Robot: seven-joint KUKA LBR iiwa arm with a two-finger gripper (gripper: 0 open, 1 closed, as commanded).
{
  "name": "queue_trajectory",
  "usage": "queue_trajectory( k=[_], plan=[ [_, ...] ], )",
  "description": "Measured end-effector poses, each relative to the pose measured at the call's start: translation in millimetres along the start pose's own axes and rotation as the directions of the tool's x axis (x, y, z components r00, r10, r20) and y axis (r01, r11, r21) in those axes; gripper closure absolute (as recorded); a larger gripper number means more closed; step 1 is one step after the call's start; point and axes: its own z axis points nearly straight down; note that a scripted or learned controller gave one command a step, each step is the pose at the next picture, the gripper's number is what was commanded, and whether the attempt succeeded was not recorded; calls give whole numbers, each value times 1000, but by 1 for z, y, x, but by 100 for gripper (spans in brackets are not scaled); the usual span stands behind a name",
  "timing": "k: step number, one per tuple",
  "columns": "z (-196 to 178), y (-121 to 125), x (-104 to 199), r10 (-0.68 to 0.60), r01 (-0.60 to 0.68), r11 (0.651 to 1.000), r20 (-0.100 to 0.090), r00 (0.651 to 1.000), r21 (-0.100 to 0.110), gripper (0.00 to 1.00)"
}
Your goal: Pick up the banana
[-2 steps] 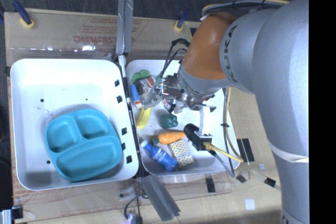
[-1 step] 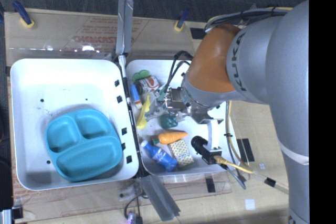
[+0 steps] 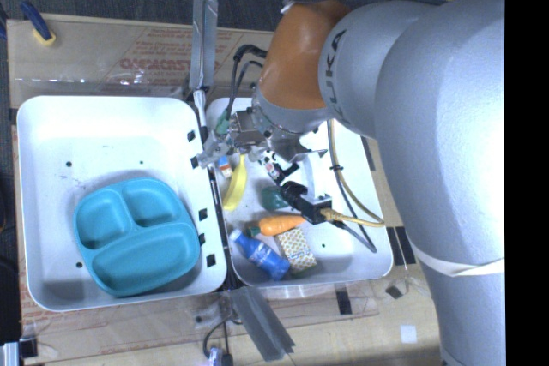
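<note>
Gripper [image 3: 243, 143] hangs above curved, smooth yellow banana [image 3: 235, 184].

A single fixed camera looks down on the bench [image 3: 103, 56] from above at a slant, near enough that the two white bins fill most of the frame: the left bin [image 3: 51, 133] lies left of centre, the right bin [image 3: 364, 257] beside it. The arm [image 3: 412, 81] enters from the right, looming large and covering part of the right bin
</note>
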Motion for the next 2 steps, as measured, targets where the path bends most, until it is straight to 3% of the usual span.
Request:
queue_trajectory(
  k=[1, 2],
  plan=[
    [0, -46, -50, -20, 20, 1000, -1, 1000, 1, 0],
    [0, -61, 33, -244, 244, 970, -1, 970, 2, 0]
  ],
)
